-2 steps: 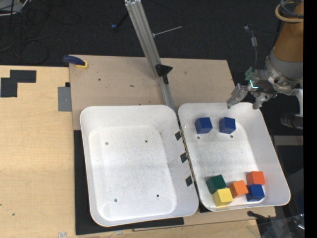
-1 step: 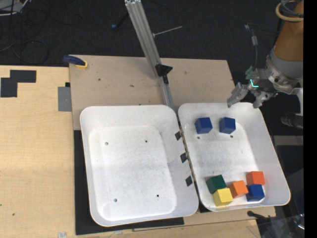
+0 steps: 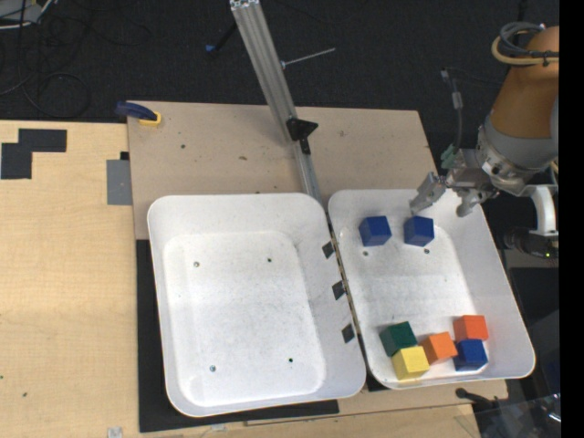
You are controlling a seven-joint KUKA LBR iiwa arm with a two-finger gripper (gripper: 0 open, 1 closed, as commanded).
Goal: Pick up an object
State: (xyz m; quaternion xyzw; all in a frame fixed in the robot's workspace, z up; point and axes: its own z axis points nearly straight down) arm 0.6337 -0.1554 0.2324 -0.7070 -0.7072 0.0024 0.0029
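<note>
Two blue cubes lie near the far end of the right bin (image 3: 497,272): one (image 3: 374,230) to the left, the other (image 3: 419,231) to its right. At the bin's near end sit a green cube (image 3: 397,338), a yellow cube (image 3: 411,361), an orange cube (image 3: 440,346), a red-orange cube (image 3: 471,328) and a third blue cube (image 3: 471,354), packed close together. My gripper (image 3: 447,196) hangs over the bin's far right corner, above and to the right of the second blue cube. Its fingers (image 3: 426,193) are spread open with nothing between them.
The left bin (image 3: 239,299) adjoins the right one, joined by black clips (image 3: 338,288). A slanted aluminium rail (image 3: 272,80) rises behind the bins. A blue and yellow clamp (image 3: 139,112) sits at the bench's far left corner.
</note>
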